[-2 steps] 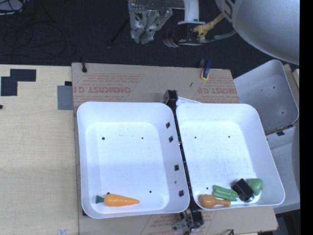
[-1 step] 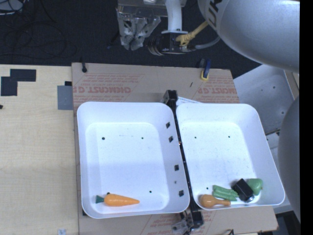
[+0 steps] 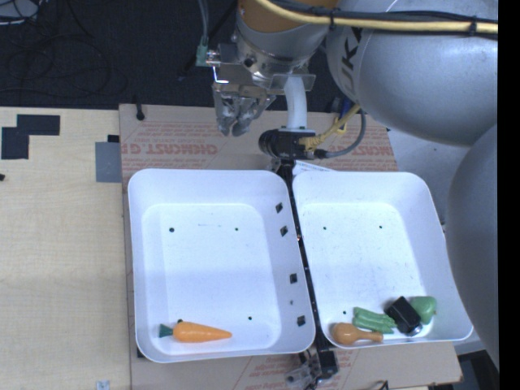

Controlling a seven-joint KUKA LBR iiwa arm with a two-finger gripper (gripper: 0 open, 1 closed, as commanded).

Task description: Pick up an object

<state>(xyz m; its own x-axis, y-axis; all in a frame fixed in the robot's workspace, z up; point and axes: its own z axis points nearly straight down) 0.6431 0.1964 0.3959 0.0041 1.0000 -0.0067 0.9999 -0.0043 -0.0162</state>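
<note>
So you're basically at square one here. The gripper [image 3: 238, 124] is hanging up past the far rim of the left bin [image 3: 150, 187], over the cardboard sheet [image 3: 175, 145], well apart from anything it could grab. Its fingers look pressed together with nothing between them, so nothing's picked yet. The whole job is left: choose something, come down, close on it, lift.

Easiest target, I'd say, is the toy carrot [image 3: 200, 332]. It's alone in the left bin, lying flat near the front wall, toward the front left corner. Its long axis runs roughly left-right across the view, parallel to that front wall, with the green stem end on the left and the orange tip pointing right, maybe tilted a hair downward. You'd want the fingers closing across the narrow width, not along the length.

The right bin [image 3: 422, 187] has a little cluster in its front right corner: a pear-shaped orange piece [image 3: 354, 334], a green bean-like thing [image 3: 374, 320], a black block [image 3: 404, 314] and another green bit [image 3: 424, 305], all touching or just beside each other. Looks much messier to grab from.
</note>
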